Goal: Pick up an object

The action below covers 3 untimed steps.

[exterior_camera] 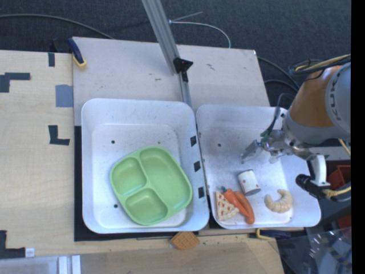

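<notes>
Fingers: two grey fingers (pixel 251 150) are spread apart, with nothing between them; one points to the left and low, the other (pixel 274 154) sits more to the right.
Gripper: gripper (pixel 262 152) hangs over the bare middle of the right bin, just above the small can.
Arm: one grey arm with the orange band (pixel 311 103) comes in from the right edge and bends down and leftward toward the bin; the wrist is tilted.
Right bin (pixel 228 124): four things, all near the front edge. One white can (pixel 248 181), short, with a red mark, closest to the gripper but apart from it. One orange carrot (pixel 242 204), lying at a slant. One pizza slice (pixel 224 206), touching the carrot on its left side. One pale shrimp (pixel 279 201), curled, to the right of the carrot and apart from it.
Left bin (pixel 94 153): one green plate (pixel 150 184) with three compartments, lying flat toward the front.
Bench: one small waffle-like piece (pixel 183 240) lies outside the bins, just in front of them.
</notes>
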Each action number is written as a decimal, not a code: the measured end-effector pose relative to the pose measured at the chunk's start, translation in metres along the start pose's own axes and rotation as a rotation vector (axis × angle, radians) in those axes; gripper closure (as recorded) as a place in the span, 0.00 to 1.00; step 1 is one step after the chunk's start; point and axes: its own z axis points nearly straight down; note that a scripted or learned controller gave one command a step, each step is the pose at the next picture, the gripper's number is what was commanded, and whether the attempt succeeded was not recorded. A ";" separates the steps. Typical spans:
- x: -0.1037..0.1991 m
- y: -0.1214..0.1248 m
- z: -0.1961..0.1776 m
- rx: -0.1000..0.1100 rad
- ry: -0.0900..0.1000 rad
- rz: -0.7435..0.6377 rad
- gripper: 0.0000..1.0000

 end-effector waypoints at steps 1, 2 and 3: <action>0.000 0.001 0.042 -0.008 -0.003 0.000 0.00; 0.001 0.001 0.031 -0.007 -0.002 -0.001 1.00; 0.004 -0.006 -0.028 -0.011 -0.002 0.000 1.00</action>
